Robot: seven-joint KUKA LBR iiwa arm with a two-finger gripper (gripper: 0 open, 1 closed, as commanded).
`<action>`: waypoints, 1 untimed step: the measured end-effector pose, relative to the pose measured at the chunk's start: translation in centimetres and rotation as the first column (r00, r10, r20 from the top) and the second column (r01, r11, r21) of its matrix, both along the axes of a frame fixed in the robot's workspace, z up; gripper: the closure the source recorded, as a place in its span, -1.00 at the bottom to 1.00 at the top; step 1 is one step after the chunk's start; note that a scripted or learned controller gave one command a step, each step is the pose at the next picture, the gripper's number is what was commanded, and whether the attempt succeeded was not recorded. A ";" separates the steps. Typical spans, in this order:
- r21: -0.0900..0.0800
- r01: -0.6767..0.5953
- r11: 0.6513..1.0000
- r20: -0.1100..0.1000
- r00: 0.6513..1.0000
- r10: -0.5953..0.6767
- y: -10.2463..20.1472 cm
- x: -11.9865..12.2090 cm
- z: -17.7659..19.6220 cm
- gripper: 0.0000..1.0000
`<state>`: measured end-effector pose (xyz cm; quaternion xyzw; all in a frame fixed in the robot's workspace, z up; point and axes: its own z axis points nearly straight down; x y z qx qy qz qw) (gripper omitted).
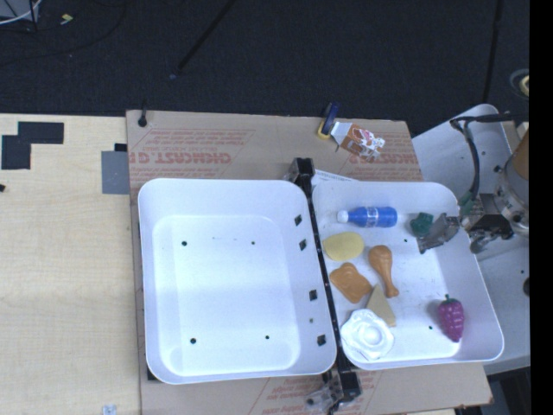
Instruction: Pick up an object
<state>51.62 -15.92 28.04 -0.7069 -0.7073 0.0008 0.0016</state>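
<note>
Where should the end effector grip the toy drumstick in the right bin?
Probably the drumstick by its narrow lower shaft, coming from above with the fingers across its width. It lies flat, running top to bottom, bulb end up, apart from the yellow piece and the orange piece.

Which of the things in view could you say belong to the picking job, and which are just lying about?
Job:
pincer
blue bottle
yellow piece
drumstick
orange piece
white flower shape
purple grapes
green object
right bin

Lying about:
left bin
cardboard sheet
small packet

Left bin (pixel 164 232) open throughout; right bin (pixel 484 335) crowded, centre-right floor free.
</note>
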 end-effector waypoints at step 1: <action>0.001 -0.002 1.000 -0.001 1.000 0.002 6.8 1.1 -20.0 -1.00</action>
